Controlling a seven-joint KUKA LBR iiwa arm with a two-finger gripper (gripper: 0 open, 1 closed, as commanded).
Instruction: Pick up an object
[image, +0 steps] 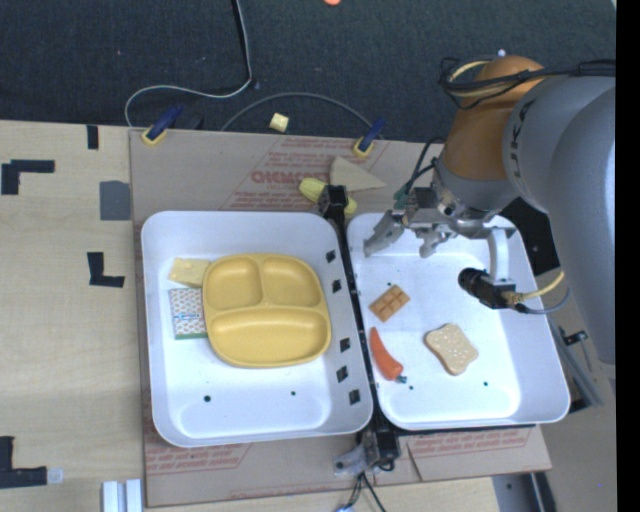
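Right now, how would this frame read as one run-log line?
gripper: open, holding nothing, over right bin's far edge | right bin: waffle, carrot, bread slice | left bin: yellow tray

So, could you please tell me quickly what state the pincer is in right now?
Pincer: open, holding nothing, above the right bin's far end.

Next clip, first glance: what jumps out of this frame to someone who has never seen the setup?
The big grey and orange arm crowds the upper right, its gripper hanging over the far edge of the right bin. The yellow divided tray dominates the left bin, with a small sponge tucked against its left side. In the right bin lie a waffle piece, a toy carrot and a slice of toast, all apart.
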